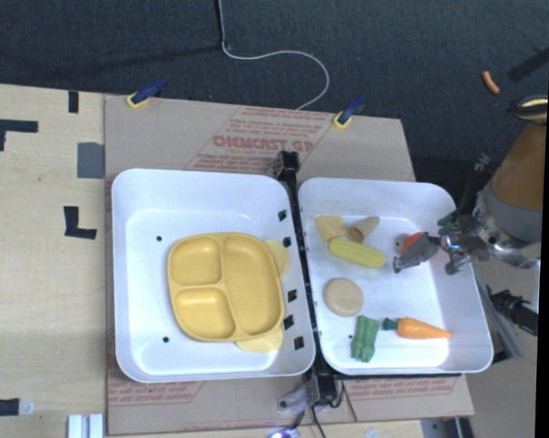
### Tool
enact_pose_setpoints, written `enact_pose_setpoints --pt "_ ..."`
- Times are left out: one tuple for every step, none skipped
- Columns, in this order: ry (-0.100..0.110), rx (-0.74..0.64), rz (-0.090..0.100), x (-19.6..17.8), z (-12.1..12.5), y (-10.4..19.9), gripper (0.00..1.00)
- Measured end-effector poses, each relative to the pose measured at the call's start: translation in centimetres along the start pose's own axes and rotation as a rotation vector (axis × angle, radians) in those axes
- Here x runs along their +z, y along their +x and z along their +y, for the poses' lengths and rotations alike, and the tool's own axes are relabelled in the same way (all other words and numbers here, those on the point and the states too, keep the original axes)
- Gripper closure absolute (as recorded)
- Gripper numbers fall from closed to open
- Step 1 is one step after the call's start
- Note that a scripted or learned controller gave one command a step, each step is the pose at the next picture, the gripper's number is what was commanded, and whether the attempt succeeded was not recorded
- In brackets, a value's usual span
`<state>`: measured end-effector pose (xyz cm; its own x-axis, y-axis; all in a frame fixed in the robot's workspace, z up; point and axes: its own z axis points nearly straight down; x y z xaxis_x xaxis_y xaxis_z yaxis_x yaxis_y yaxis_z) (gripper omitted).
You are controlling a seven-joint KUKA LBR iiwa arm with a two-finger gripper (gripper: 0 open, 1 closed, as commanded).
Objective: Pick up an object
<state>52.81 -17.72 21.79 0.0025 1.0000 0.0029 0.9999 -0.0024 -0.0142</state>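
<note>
Bench (36, 276) surface, seen from above at a slant, carries a cardboard sheet (260, 136) under two shallow white bins side by side. Nearest the front edge, in the right bin (464, 353), lie a toy carrot (417, 330) with its green stem toward the bin's middle, and just beside it a green toy vegetable (366, 338) at the front wall. A little farther back rests a round beige toy slice (344, 296). Beyond that a yellow toy corn cob (356, 253) lies across the bin, touching a pale toy piece (329, 228) and a tan cone-shaped toy (365, 228) near the back-left corner.

The left bin (139, 199) holds a yellow divided plate (224, 286), tilted over a paler yellow item (262, 342) that peeks out at its front and right edges.

The end effector (417, 250) hangs over the right bin's right half, above bare floor, with the grey and orange arm (521, 193) reaching in over the right wall. Its fingers look spread, with nothing between them.

At the cardboard's back edge sit two blue-and-yellow clamps (147, 92), and a white cable (282, 55) loops on the dark floor behind.
</note>
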Motion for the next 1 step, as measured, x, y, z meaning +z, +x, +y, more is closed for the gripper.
enact_pose_setpoints --pt "-0.012 -0.004 -0.003 -0.65 0.27 0.03 0.0"
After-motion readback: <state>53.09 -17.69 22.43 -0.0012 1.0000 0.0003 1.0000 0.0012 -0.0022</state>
